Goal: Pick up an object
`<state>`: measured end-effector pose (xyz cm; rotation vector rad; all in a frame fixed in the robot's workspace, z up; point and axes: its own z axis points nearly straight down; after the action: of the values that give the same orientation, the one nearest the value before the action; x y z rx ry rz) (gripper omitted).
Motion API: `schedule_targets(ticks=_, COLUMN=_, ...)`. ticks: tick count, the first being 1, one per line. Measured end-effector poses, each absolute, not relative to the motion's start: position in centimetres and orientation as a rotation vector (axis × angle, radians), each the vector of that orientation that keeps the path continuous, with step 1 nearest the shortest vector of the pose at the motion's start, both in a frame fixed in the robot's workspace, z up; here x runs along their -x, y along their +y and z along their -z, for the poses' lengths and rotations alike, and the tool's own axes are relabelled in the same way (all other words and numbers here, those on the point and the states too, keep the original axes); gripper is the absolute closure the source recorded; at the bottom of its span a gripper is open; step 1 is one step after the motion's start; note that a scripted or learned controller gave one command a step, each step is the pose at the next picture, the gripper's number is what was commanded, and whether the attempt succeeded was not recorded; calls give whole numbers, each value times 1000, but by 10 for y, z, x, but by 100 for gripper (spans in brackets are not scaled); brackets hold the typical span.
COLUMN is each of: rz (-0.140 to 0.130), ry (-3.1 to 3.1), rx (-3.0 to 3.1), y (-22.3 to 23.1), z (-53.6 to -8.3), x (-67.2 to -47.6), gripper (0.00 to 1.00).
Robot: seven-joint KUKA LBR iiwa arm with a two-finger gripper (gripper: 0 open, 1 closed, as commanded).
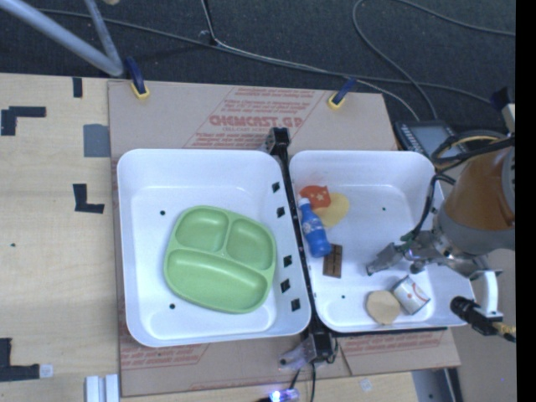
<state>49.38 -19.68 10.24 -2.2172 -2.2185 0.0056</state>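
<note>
My gripper [392, 262] hangs low over the right bin [368, 164], near that bin's right side. Just below it lie a small white can with red print [411, 294] and a tan round piece [383, 307]; I see nothing held. Further left in the same bin are a blue bottle [315, 232], a brown bar [333, 260], a red-orange piece [316, 194] and a yellow piece [335, 210]. The grey arm with its orange band [481, 199] comes in from the right.
The left bin [142, 174] holds a green divided plate [221, 259]. A black divider with clips [289, 224] runs between the bins. Cables [402, 23] cross the dark floor behind the bench, and two clamps [339, 97] pin the cardboard sheet.
</note>
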Motion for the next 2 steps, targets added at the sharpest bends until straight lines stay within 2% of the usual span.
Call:
schedule_targets(ticks=1, rz=-2, ry=-2223, rx=2221, y=-197, z=-85, x=-494, gripper=0)
schedule_targets(ticks=2, rz=0, ry=-2227, rx=2225, y=-197, z=-96, x=-495, gripper=100)
